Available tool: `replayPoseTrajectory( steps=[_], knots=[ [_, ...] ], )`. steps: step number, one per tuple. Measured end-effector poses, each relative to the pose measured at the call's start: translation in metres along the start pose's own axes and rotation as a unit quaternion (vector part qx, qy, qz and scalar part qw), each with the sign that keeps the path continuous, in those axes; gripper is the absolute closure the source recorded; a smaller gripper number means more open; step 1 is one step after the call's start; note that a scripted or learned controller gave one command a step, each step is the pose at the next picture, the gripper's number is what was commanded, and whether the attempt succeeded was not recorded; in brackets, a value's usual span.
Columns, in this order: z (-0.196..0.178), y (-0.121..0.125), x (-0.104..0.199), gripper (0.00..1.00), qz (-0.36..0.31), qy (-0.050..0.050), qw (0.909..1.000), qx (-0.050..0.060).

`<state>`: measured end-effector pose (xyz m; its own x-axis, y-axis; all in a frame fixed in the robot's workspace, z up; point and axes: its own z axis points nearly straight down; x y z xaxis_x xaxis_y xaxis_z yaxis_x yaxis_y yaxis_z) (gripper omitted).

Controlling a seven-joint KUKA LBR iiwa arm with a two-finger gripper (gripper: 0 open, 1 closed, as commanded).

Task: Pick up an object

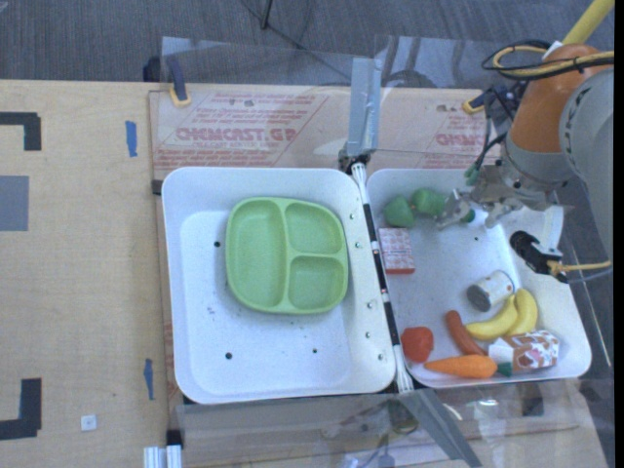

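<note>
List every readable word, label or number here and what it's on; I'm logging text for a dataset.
"CHOMCAST" (uncertain, faint red print): cardboard sheet behind the left bin.
Red print on the cardboard behind the right bin: blurred.
Small red-and-white box: print too small.
Carton by the banana: unreadable.

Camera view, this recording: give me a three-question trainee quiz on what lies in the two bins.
1. True or false: the green divided plate lies in the left bin.
2. Which item lies nearest the gripper? A. banana B. green toy C. carrot
3. Fill in: the red-and-white box lies against the right bin's ______ wall.

Key: 1 true; 2 B; 3 left.
</note>
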<state>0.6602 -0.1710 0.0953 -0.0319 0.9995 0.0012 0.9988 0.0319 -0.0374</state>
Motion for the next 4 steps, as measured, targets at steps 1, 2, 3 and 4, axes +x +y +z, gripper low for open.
replayPoseTrajectory(
  steps=[1, 2, 3, 4],
  knots=[
    [0.010, -0.001, 0.009, 0.00, 0.010, -0.003, 0.9999, -0.002],
    [-0.001, -0.001, 0.009, 1.00, 0.011, -0.004, 0.9999, -0.001],
    [-0.001, 0.000, 0.009, 0.00, 0.010, -0.004, 0.9999, -0.002],
    [0.010, 0.000, 0.016, 0.00, 0.028, -0.002, 0.9996, -0.001]
  ],
)
